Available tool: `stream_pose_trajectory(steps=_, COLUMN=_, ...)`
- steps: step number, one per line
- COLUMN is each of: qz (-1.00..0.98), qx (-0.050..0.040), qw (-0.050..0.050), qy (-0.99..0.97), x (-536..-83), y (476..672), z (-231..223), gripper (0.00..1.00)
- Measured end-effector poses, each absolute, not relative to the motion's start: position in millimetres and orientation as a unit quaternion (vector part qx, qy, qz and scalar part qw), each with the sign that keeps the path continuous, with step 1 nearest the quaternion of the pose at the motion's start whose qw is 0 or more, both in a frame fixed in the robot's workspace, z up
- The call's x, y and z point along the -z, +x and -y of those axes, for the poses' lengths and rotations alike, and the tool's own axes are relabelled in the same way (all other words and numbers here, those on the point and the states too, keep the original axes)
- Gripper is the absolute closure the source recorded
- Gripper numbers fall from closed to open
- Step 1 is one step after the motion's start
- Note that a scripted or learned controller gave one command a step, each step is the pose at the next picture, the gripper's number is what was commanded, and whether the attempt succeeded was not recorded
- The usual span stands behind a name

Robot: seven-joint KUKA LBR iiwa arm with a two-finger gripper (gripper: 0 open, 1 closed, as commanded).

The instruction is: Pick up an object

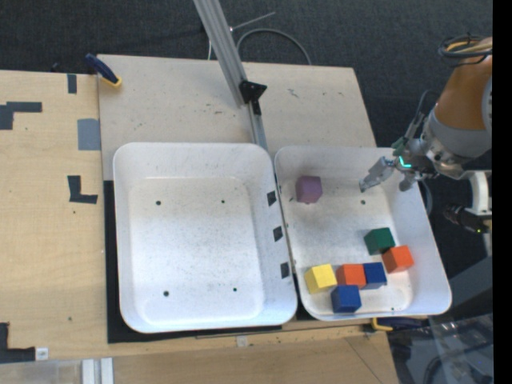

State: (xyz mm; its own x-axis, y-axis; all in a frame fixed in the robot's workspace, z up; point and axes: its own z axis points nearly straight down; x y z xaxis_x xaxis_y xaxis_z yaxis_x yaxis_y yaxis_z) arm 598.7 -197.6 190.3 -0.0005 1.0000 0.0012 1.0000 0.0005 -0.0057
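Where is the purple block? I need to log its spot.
The purple block sits alone in the upper left of the right bin, near the divider, with the end effector to its right.

Purple cube [309,189]; white, perhaps speckled, bins [128,166]

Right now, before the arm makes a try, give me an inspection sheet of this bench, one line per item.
Surface: bench bears a left bin and a right bin, side by side.
Job's things: all in the right bin: purple block alone near its far left; green block, two orange blocks, yellow block and two blue blocks clustered at its near end.
Clutter: blue-and-yellow clamp at the bench's far left corner.
Grippers: gripper over the right bin's far right part, nothing seen in its jaws.
Cables: white cable loop beyond the bench.
Surroundings: slanted metal rail; dark floor.
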Motion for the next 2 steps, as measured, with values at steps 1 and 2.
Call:
stream_pose_trajectory(steps=1, qz=0.708, qx=-0.0008, qw=0.0, qy=-0.706, x=-193, y=599.9, z=198, gripper=0.0)
stream_pose_trajectory(steps=2, qz=0.707, qx=-0.0023, qw=0.002, qy=-0.707, x=-132, y=600.2, z=204, gripper=0.0)
